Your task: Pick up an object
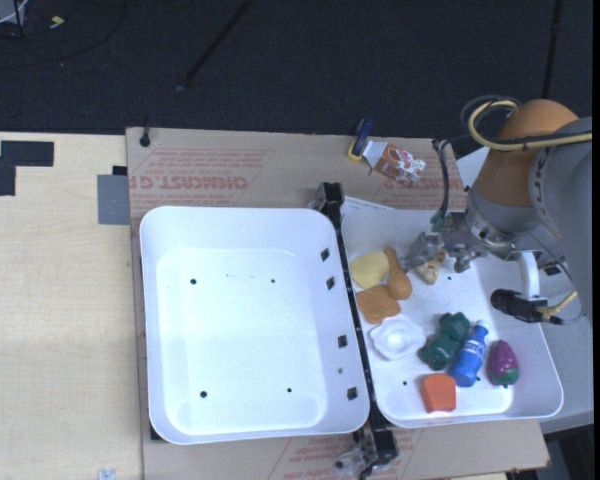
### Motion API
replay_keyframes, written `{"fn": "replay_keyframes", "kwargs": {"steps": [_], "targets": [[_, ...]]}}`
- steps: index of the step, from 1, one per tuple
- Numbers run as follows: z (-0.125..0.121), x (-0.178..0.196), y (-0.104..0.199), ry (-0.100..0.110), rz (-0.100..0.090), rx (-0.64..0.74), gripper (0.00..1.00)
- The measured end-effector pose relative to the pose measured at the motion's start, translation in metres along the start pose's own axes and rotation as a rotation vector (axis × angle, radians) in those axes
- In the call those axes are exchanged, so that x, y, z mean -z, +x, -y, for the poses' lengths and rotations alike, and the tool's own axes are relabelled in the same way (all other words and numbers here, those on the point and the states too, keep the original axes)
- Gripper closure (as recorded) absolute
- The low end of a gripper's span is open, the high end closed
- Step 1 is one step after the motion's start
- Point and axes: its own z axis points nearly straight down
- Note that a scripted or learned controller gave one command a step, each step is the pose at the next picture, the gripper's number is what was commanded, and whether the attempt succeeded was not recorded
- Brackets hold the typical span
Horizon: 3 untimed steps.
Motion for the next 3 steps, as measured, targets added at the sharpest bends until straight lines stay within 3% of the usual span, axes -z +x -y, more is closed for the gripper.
{"fn": "replay_keyframes", "kwargs": {"steps": [3], "targets": [[0.0,0.0,0.0,0.0,0.0,0.0,0.0]]}}
